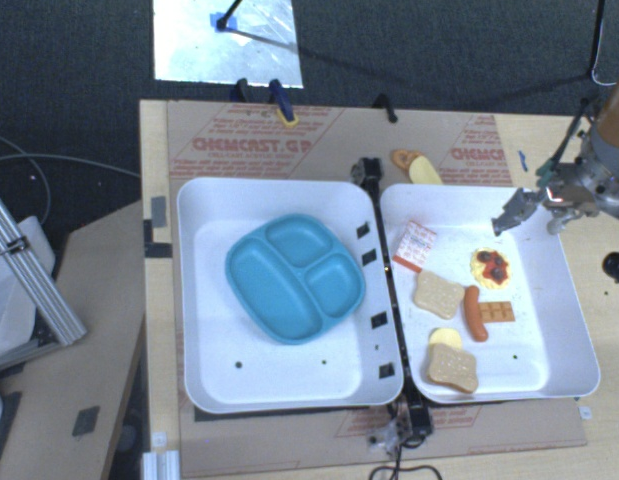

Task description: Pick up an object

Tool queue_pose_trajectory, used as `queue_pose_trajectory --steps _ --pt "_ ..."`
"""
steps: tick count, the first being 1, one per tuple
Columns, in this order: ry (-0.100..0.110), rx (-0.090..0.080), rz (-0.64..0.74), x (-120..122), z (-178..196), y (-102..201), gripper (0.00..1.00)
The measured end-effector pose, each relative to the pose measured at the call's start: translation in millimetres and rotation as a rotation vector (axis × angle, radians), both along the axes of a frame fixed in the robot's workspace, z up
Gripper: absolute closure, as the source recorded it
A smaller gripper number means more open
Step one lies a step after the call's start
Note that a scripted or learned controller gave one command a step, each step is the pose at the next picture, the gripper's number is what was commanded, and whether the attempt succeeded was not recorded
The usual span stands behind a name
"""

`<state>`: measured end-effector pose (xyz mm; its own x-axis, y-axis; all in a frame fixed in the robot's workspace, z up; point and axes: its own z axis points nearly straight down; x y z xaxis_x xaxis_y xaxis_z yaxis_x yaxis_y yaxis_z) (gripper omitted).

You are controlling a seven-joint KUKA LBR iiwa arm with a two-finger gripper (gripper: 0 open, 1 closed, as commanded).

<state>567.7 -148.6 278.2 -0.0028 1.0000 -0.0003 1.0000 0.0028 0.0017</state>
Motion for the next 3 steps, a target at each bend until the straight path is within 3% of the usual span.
queue_pose_trajectory --steps 1,2,3 --pt "0.016 0.005 -0.003 -58.8 -129.5 17.1 0.0" --pt "0.002 0.0 -0.002 -61.0 -196.6 34.1 0.0" --pt "-0.003 -0.001 -0.003 -59.5 -183.0 32.6 1.0"
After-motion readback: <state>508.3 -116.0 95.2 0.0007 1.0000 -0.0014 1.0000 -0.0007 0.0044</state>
